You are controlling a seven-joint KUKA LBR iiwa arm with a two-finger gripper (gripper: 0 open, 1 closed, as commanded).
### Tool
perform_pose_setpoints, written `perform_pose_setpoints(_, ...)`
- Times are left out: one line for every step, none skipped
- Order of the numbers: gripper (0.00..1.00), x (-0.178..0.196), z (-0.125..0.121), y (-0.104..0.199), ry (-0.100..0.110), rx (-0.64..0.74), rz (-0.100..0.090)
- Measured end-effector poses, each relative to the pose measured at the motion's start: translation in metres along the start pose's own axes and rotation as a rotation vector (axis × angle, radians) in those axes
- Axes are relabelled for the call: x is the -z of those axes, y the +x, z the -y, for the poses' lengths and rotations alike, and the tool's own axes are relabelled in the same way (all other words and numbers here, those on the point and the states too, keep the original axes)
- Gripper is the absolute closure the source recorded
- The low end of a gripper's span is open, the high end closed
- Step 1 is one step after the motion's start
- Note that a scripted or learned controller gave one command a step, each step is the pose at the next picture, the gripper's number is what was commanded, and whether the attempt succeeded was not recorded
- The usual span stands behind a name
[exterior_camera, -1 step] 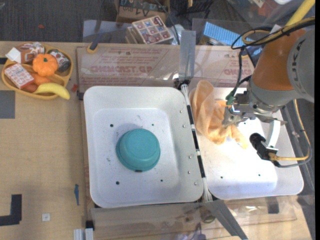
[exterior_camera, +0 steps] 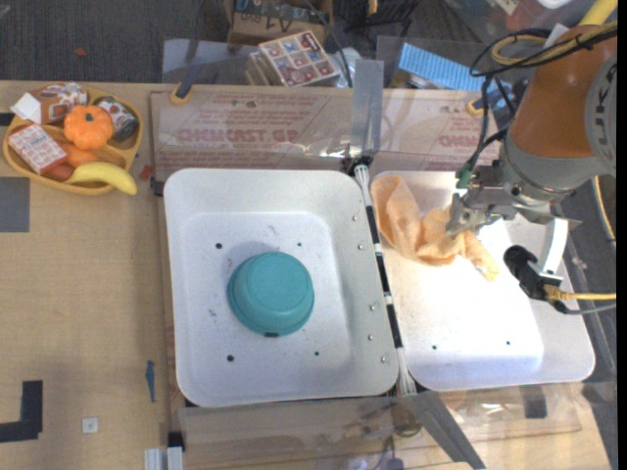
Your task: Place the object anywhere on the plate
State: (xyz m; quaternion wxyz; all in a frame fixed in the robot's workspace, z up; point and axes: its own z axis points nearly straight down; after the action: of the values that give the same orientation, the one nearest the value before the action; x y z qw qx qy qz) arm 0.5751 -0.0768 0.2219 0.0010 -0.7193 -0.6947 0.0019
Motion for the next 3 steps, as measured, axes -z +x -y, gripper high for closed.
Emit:
perform_pose_setpoints(1.0,-0.011,0.009,0.052,0.003,0.396,-0.002)
perform_pose_setpoints(1.0,-0.01,0.011,0.096,0.0,0.79,-0.001)
perform_pose_setpoints(1.0,-0.008,0.03,0.135,-0.001,1.185,-0.001)
